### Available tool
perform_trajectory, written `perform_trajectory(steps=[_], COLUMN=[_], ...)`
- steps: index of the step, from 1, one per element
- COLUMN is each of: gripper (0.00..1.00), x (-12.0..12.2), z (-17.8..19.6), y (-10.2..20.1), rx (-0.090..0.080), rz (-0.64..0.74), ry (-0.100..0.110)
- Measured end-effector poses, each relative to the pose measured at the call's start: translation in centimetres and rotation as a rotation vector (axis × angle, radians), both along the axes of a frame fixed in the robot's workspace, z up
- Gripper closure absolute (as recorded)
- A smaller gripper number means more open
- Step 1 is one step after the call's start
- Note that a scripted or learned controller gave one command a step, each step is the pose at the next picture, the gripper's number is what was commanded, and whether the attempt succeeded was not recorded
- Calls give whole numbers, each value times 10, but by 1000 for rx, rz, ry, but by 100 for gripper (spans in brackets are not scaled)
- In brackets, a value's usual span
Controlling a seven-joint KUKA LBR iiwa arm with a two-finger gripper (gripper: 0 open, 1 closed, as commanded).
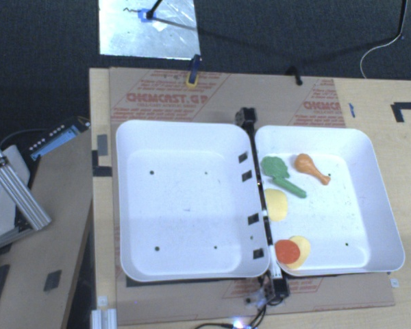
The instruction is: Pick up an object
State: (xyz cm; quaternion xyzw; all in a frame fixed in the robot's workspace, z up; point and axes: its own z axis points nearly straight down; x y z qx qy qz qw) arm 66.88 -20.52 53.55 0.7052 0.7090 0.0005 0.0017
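Objects all lie loose in the right bin [378,208]: green piece [282,174], orange piece [311,168], yellow piece [276,204], red-and-yellow piece [291,251]. Nothing lifted, so the pick is not yet started. Gripper state: cannot tell.

We look down on two shallow white bins set side by side: the left bin [185,197] and the right bin [370,204]. Near the right bin's left wall we see a green piece [281,173], an orange drumstick-shaped toy [309,167] beside it, and a pale yellow piece [275,204] below. In the near left corner a red disc [288,251] touches, and perhaps overlaps, a second yellow piece [303,245].
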Motion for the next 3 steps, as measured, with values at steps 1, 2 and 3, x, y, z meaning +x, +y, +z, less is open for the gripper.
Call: perform_trajectory(steps=[1,2,3], gripper=[100,100,100], x=[0,0,0], z=[0,0,0], y=[0,0,0], rx=[0,0,0], rz=[0,0,0], ry=[0,0,0])
